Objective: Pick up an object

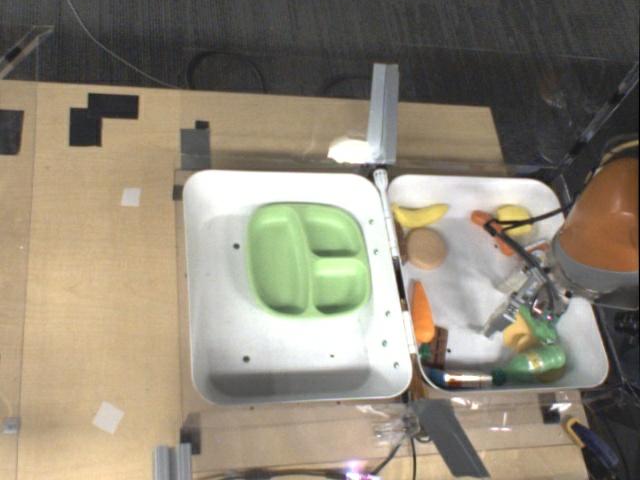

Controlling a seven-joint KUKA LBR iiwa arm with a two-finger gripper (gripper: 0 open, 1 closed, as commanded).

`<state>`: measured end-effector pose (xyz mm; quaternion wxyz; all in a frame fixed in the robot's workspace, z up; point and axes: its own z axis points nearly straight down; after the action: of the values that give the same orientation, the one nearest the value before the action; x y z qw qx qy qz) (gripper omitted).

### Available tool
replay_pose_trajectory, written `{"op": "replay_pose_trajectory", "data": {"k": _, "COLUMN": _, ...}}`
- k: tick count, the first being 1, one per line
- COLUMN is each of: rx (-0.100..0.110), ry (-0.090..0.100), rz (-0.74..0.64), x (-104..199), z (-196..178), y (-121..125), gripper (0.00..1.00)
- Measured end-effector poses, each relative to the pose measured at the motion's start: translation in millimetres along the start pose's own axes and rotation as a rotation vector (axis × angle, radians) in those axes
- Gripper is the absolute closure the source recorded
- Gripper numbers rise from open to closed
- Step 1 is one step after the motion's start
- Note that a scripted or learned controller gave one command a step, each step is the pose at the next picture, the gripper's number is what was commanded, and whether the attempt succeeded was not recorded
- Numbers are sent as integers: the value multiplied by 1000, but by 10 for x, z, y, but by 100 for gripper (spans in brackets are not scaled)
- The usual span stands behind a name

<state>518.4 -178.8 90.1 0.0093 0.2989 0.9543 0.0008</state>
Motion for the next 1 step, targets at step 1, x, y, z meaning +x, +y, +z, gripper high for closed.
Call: {"op": "replay_pose_trajectory", "data": {"k": 1, "rx": 4, "ry": 4, "rz": -169, "x": -117, "z": 2, "y": 160, "gripper": 0}}
